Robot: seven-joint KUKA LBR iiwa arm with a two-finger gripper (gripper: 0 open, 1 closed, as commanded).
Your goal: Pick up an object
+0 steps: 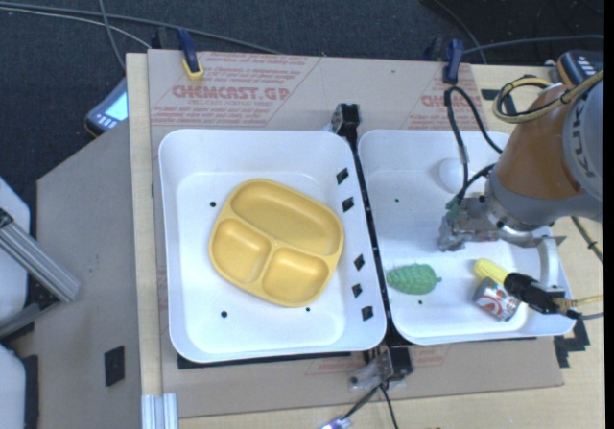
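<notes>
At the near edge of the right bin [408,168] a red and silver can [496,300] is seen, a yellow piece [487,269] just behind it, and a green bumpy object [413,278] toward the left bin [187,254]. Farther in, the gripper [459,233] is held over bare floor; its opening cannot be told. A white ball [449,171] lies beyond.

A yellow plastic plate with three compartments [276,242] is lying mid-way in the left shallow white bin [192,274]. Over the right white bin [403,197] the claw [459,233] is hanging (arm coming from the right), a bumpy green object [413,277] lying near it. A red and silver can [495,299] is sitting just beside a yellow object [489,270], and a white rounded object [449,171] is resting further back.
</notes>
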